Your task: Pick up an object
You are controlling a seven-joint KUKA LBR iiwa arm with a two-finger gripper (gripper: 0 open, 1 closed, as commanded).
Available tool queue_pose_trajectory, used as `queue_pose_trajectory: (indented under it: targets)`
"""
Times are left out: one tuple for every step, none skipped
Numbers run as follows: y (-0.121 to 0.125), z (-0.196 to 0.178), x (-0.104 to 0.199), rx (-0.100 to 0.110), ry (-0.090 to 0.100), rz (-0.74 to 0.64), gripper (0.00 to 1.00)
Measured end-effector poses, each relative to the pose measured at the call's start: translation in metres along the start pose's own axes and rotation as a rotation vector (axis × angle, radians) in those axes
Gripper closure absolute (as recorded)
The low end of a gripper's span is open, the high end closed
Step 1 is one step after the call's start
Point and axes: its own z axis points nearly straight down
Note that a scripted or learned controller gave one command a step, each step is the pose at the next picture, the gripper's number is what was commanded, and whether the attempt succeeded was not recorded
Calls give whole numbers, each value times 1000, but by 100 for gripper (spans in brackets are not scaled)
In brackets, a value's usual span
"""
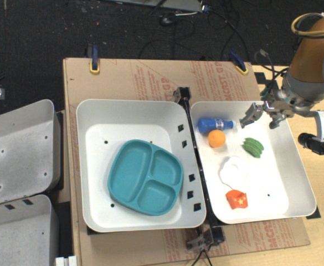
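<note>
A green object (253, 147) lies near the right bin's (294, 170) far edge, an orange ball (217, 139) and blue bottle (212, 124) beside it toward the divider; the gripper (263, 114) hovers above, fingers spread wide and empty; a descent off-centre could nudge it away.

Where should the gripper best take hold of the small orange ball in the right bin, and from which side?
Probably from straight above, closing across the middle of the small orange ball. Its front and left look free, while the blue bottle lies close behind it.
</note>
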Motion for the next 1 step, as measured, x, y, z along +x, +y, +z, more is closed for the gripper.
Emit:
queue_pose_trajectory:
  targets:
    - [3,-8,0,-14,-2,-3,0]
